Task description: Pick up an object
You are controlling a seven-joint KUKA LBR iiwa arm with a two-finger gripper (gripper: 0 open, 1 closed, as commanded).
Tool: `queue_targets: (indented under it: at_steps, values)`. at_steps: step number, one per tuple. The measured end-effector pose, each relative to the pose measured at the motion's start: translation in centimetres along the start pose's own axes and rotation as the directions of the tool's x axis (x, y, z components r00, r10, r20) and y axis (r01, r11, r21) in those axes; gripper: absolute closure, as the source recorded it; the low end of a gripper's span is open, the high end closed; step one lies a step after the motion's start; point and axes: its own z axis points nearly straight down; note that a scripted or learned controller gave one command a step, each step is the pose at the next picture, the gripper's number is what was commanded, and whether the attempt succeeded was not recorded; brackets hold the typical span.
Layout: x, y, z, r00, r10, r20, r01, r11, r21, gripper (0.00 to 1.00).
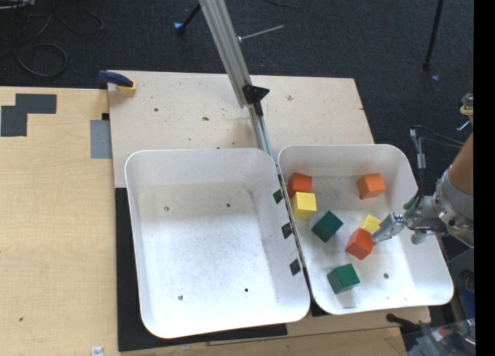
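The right bin (pixel 418 285) holds several small blocks. An orange block (pixel 301 183) and a yellow block (pixel 305 204) lie against its left wall. A dark green block (pixel 326 226) sits near the middle, and another green block (pixel 343 277) lies toward the front. A second orange block (pixel 371 185) rests at the back right. My gripper (pixel 389 229) reaches in from the right edge, low over the bin. Its tip sits right beside a small yellow block (pixel 370 223) and a red-orange block (pixel 360 244). Nothing is seen lifted.
The left bin (pixel 155 192) stands beside the right one, with black clips (pixel 285 229) along the shared wall. A slanted aluminium rail (pixel 228 45) rises behind the bins. A blue and yellow clamp (pixel 117 80) lies at the bench's back left.
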Motion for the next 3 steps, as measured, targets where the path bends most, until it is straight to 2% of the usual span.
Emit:
queue_targets:
  at_steps: [2, 3]
  values:
    - [-0.2, -0.4, 9.4, 1.0, 0.001, 0.0, -0.001, 1.0, -0.006, 0.0]
    - [-0.3, -0.4, 8.3, 1.0, 0.007, -0.001, -0.007, 1.0, -0.005, 1.0]
